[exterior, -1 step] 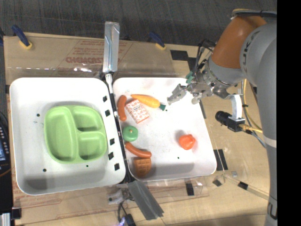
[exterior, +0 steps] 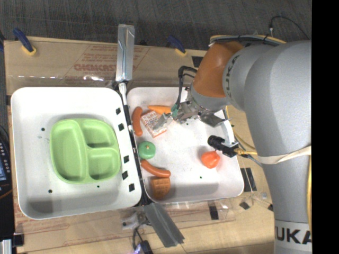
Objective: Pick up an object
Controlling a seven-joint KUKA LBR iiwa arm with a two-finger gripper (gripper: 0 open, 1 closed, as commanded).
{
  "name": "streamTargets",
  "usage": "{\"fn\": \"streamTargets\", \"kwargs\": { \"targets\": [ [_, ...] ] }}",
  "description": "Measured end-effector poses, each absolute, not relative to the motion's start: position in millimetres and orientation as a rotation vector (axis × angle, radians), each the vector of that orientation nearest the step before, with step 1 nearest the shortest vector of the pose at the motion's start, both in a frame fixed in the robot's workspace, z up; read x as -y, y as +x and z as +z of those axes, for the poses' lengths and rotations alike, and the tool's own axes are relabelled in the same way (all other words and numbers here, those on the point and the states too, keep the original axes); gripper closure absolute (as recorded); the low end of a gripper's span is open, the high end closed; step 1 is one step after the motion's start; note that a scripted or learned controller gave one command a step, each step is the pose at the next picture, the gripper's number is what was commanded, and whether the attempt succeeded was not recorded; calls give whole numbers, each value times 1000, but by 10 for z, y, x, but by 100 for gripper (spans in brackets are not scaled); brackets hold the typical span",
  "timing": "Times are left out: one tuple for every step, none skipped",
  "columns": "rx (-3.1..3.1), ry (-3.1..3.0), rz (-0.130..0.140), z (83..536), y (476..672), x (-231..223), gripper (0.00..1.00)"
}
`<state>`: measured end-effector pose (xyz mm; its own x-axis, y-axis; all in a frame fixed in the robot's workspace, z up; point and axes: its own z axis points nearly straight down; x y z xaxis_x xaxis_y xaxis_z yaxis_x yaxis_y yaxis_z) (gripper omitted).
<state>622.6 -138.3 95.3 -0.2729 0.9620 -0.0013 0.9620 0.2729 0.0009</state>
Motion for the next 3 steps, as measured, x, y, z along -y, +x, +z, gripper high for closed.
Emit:
{"fn": "streamTargets", "kwargs": {
  "targets": [
    [-2102,2332,2,949,6295,967,0],
    [-2026,2408,-8,1354,6218,1329,0],
    [-1967,2459,-11,1060,6552,882,0]
  ]
}}
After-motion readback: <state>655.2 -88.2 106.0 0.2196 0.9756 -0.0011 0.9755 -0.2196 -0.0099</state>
